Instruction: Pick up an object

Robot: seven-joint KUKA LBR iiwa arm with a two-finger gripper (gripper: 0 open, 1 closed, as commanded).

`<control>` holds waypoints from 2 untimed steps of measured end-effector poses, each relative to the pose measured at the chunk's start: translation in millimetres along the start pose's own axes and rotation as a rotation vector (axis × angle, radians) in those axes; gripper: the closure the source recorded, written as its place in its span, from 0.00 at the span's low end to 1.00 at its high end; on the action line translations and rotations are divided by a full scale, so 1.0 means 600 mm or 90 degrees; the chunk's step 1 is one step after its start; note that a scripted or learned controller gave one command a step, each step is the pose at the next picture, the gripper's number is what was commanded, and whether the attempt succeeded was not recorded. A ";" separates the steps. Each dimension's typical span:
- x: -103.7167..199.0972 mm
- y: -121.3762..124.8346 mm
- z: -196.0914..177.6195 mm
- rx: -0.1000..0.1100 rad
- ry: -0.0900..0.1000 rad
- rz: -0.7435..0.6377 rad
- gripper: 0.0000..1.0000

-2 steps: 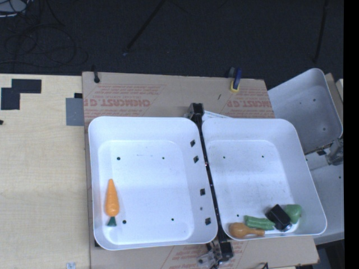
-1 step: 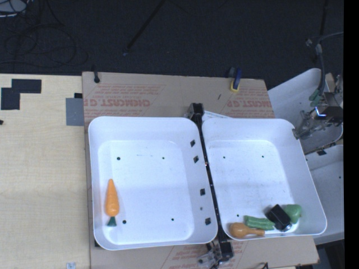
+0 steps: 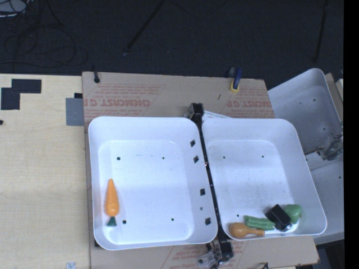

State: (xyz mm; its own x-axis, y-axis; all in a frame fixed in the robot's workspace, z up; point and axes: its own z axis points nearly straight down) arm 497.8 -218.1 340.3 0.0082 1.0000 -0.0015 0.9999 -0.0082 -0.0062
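since nothing has been lifted yet, the trouble lies in how the things are placed. the carrot [image 3: 111, 198] lies alone in the left bin [image 3: 140, 129], near its left wall and front corner, its green tip almost at the wall; fingers coming down there could strike the wall or push the carrot into the corner rather than close round it. in the right bin [image 3: 252, 129] four things crowd the front edge: an orange pear-shaped piece [image 3: 245, 230], a green pod [image 3: 259, 223], a black block [image 3: 279, 217] and a green lump [image 3: 293, 210], touching or overlapping. a grasp there might catch two at once, or nudge one aside and close on nothing. the rounded shapes will likely roll or slip. whether the gripper is open or closed i cannot tell.
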 end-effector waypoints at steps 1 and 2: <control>0.103 0.008 -0.255 -0.014 -0.001 -0.009 1.00; 0.017 -0.040 -0.226 -0.002 0.001 -0.003 1.00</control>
State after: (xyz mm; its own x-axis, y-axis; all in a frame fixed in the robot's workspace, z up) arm 474.7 -207.3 475.8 0.0037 1.0000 -0.0003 1.0000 -0.0037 -0.0034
